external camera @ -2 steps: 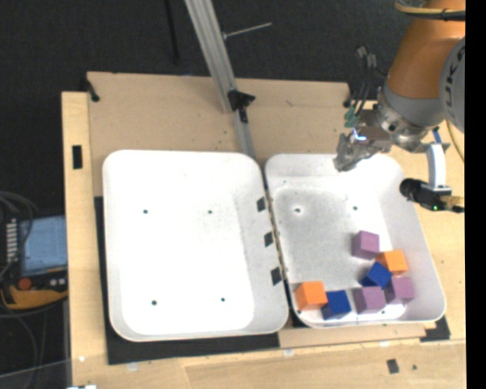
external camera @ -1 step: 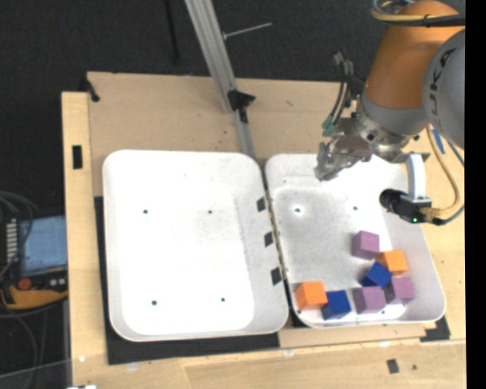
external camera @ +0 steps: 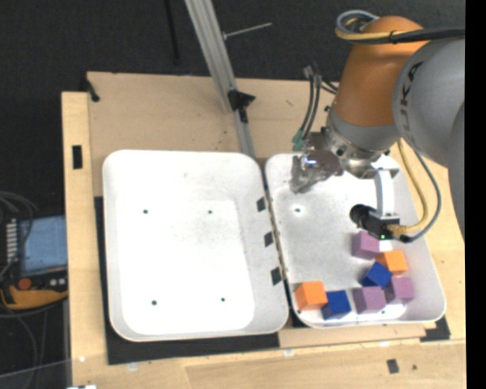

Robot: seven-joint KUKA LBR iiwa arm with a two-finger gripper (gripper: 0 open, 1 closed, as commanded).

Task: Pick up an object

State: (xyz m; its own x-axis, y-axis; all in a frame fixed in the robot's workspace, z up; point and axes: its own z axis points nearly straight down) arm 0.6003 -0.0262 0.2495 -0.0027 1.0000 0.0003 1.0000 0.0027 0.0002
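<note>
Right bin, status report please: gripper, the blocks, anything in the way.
Gripper over right bin's far left corner, nothing seen held. Blocks clustered at near edge, untouched. No obstruction between.

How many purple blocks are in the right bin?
3: one purple block mid-bin near the right wall, one at the front edge, one by the front-right corner. The arm may hide others.

white bins [external camera: 182,241], orange, blue, purple blocks [external camera: 373,298]

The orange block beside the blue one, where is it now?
The orange block lies in the right bin, at its near left corner, touching the blue block.
</note>
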